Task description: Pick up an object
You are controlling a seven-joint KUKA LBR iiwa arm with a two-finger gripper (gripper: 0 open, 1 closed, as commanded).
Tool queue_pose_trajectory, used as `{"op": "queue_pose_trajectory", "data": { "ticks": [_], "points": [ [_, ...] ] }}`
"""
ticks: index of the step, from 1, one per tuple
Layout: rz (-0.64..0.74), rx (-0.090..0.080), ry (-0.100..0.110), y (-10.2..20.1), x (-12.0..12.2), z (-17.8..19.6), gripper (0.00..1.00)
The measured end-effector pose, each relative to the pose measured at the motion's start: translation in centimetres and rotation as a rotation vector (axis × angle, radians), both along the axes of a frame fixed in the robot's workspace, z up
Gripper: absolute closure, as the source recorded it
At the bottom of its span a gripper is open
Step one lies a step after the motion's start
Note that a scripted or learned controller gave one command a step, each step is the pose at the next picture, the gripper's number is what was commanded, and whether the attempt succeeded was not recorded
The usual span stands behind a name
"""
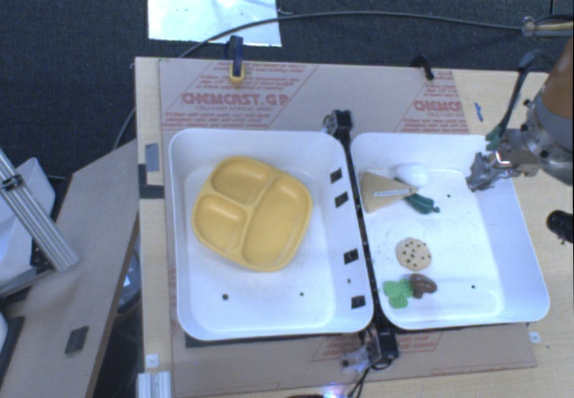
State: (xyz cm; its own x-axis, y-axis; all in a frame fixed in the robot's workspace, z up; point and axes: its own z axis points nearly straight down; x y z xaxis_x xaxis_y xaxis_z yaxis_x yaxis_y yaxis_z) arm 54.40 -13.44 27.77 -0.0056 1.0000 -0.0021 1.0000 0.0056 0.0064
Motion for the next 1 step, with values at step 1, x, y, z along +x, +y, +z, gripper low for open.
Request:
{"op": "queue_pose_trajectory", "data": {
  "ticks": [1],
  "points": [
    [0.0, 0.001, 0.005, 0.01, 0.13, -0.19, 1.0]
  ]
}}
